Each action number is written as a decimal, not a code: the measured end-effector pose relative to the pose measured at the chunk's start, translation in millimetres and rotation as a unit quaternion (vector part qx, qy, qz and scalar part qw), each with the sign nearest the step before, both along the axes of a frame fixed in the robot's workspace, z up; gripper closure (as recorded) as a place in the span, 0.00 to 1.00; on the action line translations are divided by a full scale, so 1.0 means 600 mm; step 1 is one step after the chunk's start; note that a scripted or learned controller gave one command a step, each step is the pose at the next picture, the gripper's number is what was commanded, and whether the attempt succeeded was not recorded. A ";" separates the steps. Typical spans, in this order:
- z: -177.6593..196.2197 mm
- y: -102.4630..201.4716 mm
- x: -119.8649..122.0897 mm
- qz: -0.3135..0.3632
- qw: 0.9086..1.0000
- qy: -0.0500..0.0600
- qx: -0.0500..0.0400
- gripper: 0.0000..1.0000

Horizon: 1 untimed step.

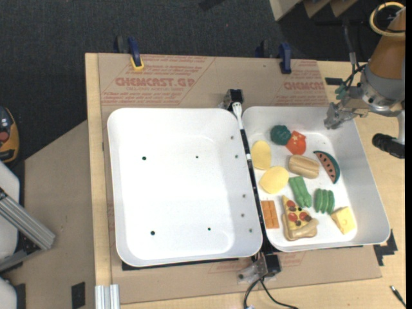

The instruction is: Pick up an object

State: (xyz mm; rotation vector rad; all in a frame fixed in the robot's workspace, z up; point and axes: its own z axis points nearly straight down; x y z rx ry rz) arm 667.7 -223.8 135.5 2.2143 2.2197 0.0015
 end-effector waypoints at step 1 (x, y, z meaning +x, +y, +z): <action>0.019 0.000 0.002 0.001 1.000 -0.002 -0.001 1.00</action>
